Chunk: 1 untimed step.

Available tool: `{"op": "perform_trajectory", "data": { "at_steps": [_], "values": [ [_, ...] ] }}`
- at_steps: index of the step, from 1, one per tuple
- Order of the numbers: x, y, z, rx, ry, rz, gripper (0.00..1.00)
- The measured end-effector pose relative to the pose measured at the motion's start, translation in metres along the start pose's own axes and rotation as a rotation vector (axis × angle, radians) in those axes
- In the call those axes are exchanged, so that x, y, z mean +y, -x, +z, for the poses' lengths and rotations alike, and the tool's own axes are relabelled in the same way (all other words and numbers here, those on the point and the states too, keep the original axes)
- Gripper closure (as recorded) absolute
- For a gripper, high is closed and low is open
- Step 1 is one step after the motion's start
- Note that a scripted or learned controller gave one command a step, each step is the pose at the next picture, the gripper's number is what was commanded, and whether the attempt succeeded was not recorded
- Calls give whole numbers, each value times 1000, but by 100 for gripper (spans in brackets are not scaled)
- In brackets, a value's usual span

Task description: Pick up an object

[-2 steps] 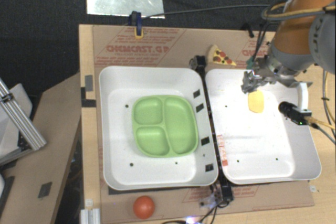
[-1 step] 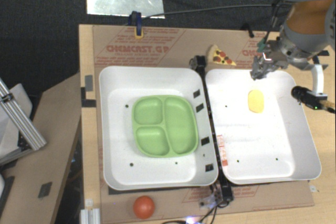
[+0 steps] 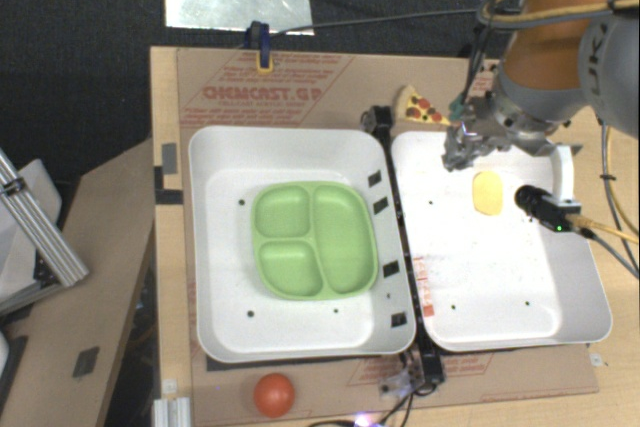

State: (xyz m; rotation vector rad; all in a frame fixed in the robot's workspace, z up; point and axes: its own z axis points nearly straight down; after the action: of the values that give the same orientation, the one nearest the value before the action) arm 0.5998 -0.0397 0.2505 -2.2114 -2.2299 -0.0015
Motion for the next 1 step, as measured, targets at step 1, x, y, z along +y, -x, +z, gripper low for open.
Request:
{"op": "perform_trajectory", "data": {
  "at_steps": [1],
  "values": [
    [-5,-50,4,1,1,-1,100]
  ]
}}
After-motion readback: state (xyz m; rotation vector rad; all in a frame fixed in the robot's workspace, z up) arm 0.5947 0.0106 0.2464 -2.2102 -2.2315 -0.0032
